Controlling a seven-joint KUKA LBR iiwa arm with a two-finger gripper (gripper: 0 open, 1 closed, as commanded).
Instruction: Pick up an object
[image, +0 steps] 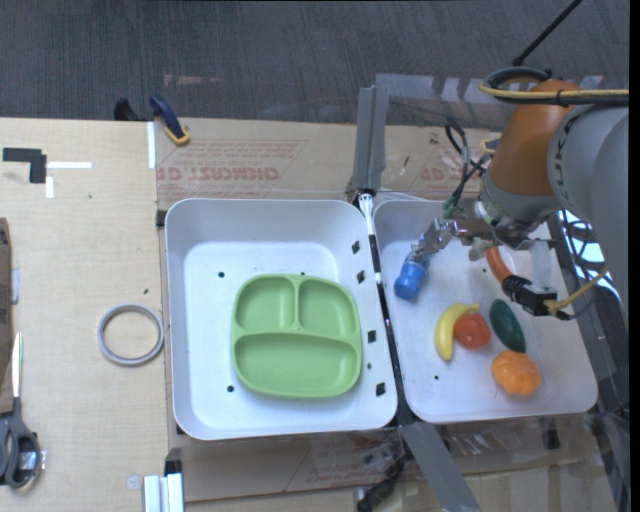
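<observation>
the orange fruit (515, 373) sits nearest you. the end effector (432, 243), fingers unclear, hangs just above the blue object (409, 279); centre it before closing.

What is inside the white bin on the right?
The right bin holds a blue object, banana, tomato, orange and dark green item; the arm hides the rest.

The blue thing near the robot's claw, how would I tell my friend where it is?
Find the white bin on the right, where the toy food lies. Near its left wall, beside the claw, sits a small blue object. It is the bin's one blue piece; the banana, tomato and orange are warm-coloured.
</observation>
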